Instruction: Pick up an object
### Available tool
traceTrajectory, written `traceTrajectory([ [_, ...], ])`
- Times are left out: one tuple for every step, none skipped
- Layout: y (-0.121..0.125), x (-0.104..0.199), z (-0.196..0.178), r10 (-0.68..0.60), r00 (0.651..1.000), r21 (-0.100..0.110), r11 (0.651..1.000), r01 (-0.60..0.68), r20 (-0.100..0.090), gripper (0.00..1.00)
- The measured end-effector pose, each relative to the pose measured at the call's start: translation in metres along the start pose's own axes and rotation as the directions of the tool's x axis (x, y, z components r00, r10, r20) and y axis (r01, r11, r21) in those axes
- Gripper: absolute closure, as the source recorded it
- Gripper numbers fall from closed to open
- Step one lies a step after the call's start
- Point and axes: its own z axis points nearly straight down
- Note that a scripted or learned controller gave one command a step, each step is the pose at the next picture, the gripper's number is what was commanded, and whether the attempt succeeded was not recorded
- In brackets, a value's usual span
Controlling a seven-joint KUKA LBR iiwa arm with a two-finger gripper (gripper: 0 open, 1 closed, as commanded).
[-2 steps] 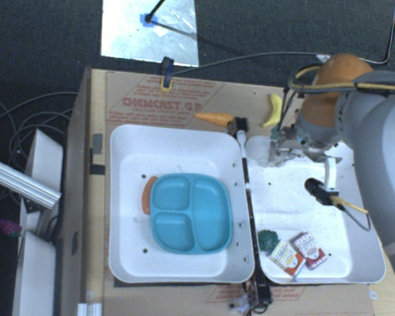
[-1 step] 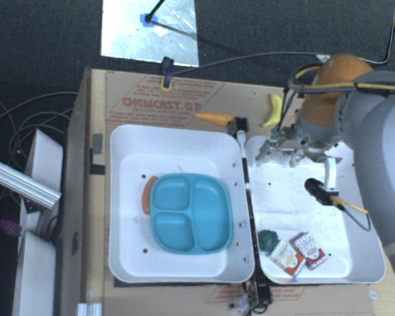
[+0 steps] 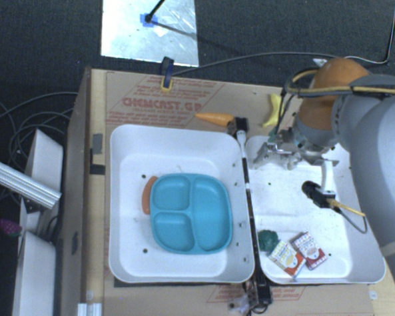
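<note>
Crowding the left bin [image 3: 124,203]: blue tray [image 3: 191,212], sausage [image 3: 146,194] at its nine o'clock.
Right bin [image 3: 361,264] holds two packets [image 3: 297,252] and a green lump [image 3: 268,240]; gripper [image 3: 281,152] above, fingers unclear.

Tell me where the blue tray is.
The blue tray lies in the middle of the left bin, with a hot dog against its left edge.

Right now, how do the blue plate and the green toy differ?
The blue plate lies in the left bin; the green toy lies in the right bin. The plate is large, flat and divided into compartments; the toy is small and lumpy. The plate is light blue, the toy dark green. Both rest untouched.
</note>
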Motion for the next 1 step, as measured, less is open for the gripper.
traceTrajectory([
  [0.0002, -0.0035, -0.0005, 0.002, 1.0, 0.0, 1.0, -0.002, 0.0, 0.0],
])
